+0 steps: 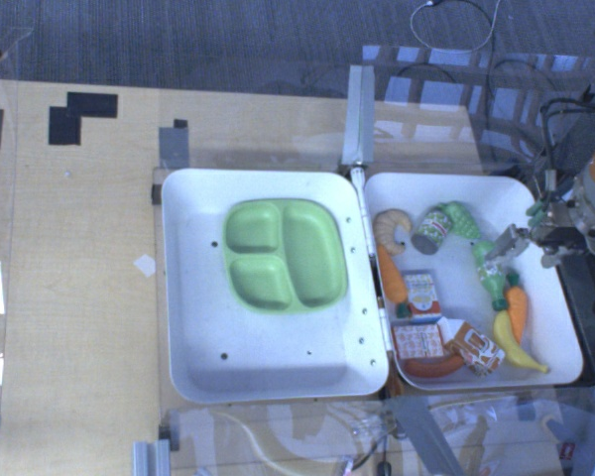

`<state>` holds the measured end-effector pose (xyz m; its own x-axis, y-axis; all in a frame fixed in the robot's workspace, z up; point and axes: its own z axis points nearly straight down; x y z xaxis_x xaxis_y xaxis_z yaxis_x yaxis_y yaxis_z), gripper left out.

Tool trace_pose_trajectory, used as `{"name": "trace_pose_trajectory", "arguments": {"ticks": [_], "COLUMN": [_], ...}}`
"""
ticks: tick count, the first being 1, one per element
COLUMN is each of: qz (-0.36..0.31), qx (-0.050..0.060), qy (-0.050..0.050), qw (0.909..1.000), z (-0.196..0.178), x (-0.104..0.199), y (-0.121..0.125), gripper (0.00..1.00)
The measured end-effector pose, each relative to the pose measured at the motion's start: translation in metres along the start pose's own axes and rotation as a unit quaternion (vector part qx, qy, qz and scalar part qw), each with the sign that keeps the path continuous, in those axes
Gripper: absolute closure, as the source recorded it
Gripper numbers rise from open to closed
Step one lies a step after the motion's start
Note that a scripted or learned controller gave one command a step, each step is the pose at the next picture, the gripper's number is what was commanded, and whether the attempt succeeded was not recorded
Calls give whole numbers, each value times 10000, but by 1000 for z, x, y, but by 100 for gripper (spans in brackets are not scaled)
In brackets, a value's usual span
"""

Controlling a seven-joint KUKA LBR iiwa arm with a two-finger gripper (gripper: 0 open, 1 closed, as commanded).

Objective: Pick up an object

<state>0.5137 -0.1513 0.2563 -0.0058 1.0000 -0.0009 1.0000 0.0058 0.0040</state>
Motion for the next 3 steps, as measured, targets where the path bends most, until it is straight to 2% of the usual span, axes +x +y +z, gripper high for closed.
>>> {"name": "trace_pose_trajectory", "arguments": {"ticks": [1,2,3], "qz": [155,143,-486], "qx": [11,-15,-21], "qy": [3,-2,-9], "qw": [9999,9999,9988], "z": [106,94,52], "x": [-34,-33,-35], "y": [33,35,157], "gripper": [0,100,100]}}
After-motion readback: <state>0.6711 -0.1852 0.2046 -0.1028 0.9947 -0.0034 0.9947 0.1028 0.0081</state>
